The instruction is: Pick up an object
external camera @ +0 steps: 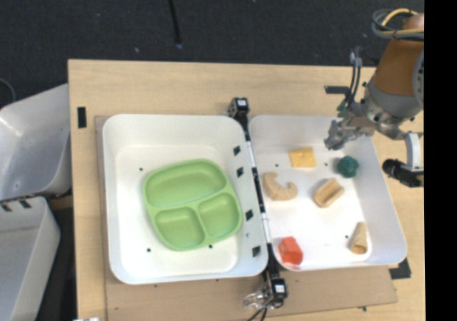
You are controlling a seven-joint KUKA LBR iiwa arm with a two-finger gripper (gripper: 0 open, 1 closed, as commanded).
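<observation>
gripper [335, 138] (can't tell its state) hangs by the right bin's [371, 255] far edge, green ball [348, 165] just toward the near edge.

A robot lab: a plywood bench [214, 88] bearing two white bins [114, 170], on dark carpet [214, 6].

wooden bench [164, 88], 2 white bins [114, 170] side by side
</observation>
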